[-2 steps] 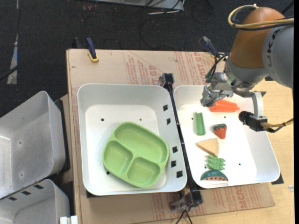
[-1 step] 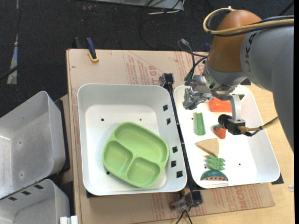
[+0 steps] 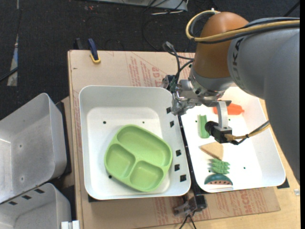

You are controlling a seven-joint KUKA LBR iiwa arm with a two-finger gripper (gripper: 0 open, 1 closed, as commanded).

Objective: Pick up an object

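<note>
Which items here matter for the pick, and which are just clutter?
Job: gripper; tan wedge, green stick, orange piece, leafy green piece, watermelon slice in right bin; green plate in left bin.
Lying about: clip on the bench; spare white bins at left.

Even, fairly bright light falls from above on the bench [image 3: 124, 66], while the floor [image 3: 38, 23] beyond its far edge is dark. The right bin [image 3: 252, 151] is close to washed out, and its bare white bottom shows little texture. The left bin [image 3: 90, 104] has soft grey shading along its inner walls. The green tray [image 3: 138, 157] throws a thin dark shadow at its near left edge. The arm [image 3: 267, 51], nearest the lens, looks soft, with a pale sheen on its orange band [image 3: 217, 46]. Fine grain lies over everything.
</note>
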